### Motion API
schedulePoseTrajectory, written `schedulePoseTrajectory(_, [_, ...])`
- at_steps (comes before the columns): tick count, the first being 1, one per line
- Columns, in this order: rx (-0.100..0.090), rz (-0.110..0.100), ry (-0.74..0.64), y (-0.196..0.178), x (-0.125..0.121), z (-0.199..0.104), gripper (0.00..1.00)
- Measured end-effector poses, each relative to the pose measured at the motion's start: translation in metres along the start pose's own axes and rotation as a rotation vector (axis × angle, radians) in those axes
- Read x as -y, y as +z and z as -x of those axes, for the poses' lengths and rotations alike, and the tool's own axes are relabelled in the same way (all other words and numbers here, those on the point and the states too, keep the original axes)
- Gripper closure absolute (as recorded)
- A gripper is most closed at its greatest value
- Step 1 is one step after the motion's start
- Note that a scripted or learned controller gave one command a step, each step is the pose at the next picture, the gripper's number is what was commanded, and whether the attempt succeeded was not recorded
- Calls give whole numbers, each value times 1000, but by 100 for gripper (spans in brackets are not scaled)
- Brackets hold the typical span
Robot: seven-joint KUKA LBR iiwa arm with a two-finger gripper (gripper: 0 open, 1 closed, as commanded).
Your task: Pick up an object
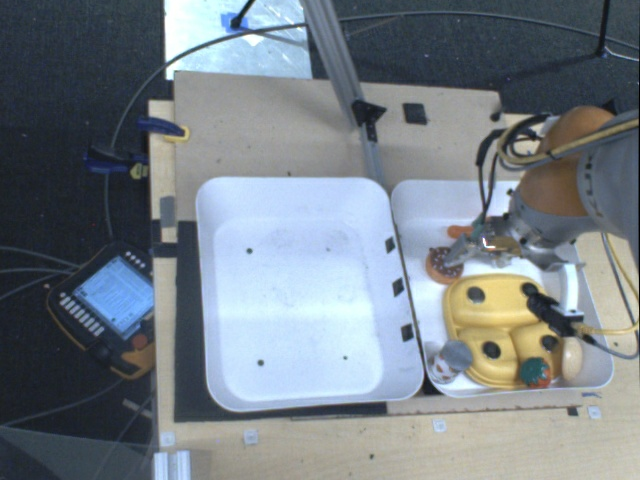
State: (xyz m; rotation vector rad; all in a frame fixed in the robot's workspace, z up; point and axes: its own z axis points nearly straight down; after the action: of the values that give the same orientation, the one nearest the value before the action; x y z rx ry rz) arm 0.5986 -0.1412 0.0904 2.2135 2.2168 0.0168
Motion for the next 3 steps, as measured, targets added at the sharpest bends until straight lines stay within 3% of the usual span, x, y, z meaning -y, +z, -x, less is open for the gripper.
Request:
schedulePoseTrajectory(1, [-1,15,-2,-17,-5,-2,100])
schedulePoseTrajectory(2, [2,-8,-4,-61,-6,-6,100])
schedulePoseTrajectory(3, [3,-8,-3,-123,-2,-3,100])
